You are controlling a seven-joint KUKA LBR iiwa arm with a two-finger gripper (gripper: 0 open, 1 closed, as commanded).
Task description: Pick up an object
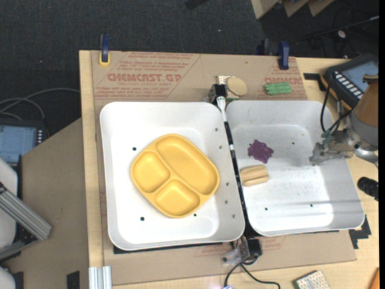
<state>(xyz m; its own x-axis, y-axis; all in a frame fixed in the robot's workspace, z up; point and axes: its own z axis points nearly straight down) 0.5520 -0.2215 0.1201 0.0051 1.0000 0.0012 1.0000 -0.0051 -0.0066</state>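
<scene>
In the right bin (pixel 337 215) lie two objects. A purple grape cluster (pixel 260 150) sits near the bin's middle left, and a tan bun-shaped piece (pixel 254 175) lies just below it, close to the divider. My gripper (pixel 317 155) hangs low over the right side of this bin, well to the right of the grapes and apart from both objects. Nothing shows in its grasp. The grey arm (pixel 367 125) enters from the right edge.
The left bin (pixel 114 125) holds a yellow three-compartment plate (pixel 174 174). On the brown board behind the bins lie a green piece (pixel 278 88) and a tan round piece (pixel 237 87). Cables hang beside the arm at the right bin's rim.
</scene>
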